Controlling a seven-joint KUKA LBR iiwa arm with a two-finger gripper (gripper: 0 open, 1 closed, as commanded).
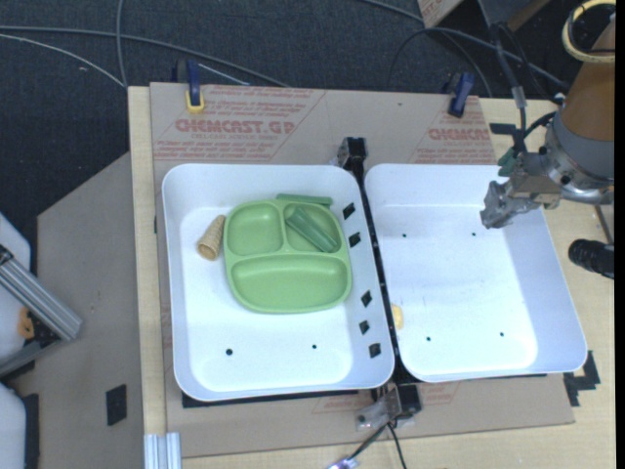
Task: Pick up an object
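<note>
The gripper (496, 206) hung over the right bin (469, 355), toward that bin's two o'clock corner; whether it was open or closed could not be told, and nothing showed in its grasp. In the left bin (264, 374) lay a green divided plate (288, 283), with a darker green object (314, 227) resting in its one o'clock compartment. A tan cone-shaped piece (210, 237) lay just beside the plate at its nine o'clock edge. A small yellowish item (395, 316) sat by the right bin's eight o'clock wall, well apart from the gripper.
</note>
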